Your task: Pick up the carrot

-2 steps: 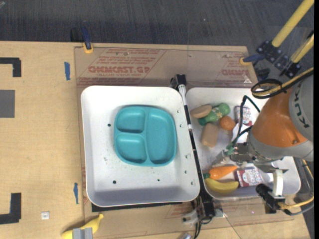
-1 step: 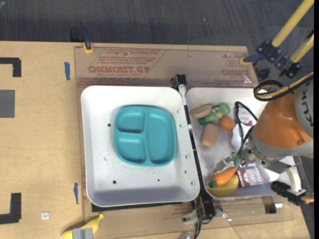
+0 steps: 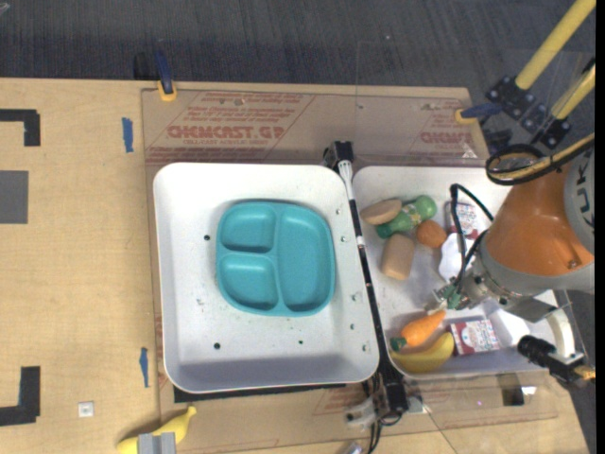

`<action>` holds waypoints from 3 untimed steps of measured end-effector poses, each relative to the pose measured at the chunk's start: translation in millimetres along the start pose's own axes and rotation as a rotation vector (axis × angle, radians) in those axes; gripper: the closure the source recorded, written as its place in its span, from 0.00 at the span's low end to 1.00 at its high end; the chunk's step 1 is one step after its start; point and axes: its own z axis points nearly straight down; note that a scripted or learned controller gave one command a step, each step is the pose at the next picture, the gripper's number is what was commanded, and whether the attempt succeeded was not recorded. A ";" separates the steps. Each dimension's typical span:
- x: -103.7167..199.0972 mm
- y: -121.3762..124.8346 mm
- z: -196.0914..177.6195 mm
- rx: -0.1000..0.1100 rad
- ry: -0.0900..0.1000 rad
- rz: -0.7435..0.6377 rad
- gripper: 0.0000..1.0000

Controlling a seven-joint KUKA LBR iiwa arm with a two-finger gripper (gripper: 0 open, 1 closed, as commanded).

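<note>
Carrot point(image 3: 423, 328) lies in right bin point(image 3: 492, 180), unlifted; gripper point(image 3: 458, 297) just above its green top, finger state unclear.

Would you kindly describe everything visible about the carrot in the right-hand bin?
The carrot is a small orange toy, smooth and plastic-looking, with green leaves at its upper right end, close under the gripper. It lies on its side, slanting from lower left to upper right, near the front of the right bin. Its lower side rests against the yellow banana. Whether the gripper touches it cannot be told.
</note>
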 end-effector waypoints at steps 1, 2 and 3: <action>4.5 -2.2 10.1 0.009 0.014 0.028 1.00; 8.7 -0.1 11.4 0.009 0.021 0.023 0.00; 4.3 -2.9 11.5 0.012 0.021 -0.092 0.00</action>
